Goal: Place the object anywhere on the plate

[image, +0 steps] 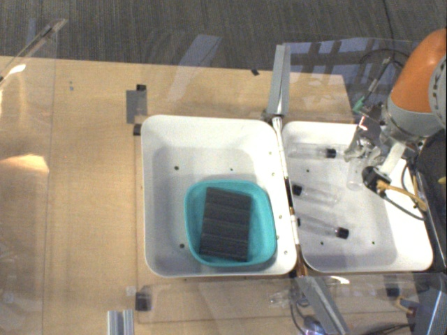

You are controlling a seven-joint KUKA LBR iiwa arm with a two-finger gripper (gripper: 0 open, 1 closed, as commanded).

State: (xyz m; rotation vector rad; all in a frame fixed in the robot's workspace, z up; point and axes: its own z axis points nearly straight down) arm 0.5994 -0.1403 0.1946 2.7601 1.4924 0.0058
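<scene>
One dark ribbed block (pixel 225 223) already lies flat on the teal plate (pixel 262 208) in the left bin (pixel 160 187), so I judge the placing done; the sound move is a clean, vertical withdrawal. Over the right bin (pixel 391 250), the gripper (pixel 364 147) hovers; whether its fingers are spread or closed, I cannot tell.

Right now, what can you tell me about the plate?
The plate is a teal, rounded-square dish with a raised rim, plastic by its look. It sits flat in the left bin, toward that bin's near right corner. A dark ribbed block lies flat inside it, covering most of its floor. The gripper is over the right bin, away from it.
</scene>
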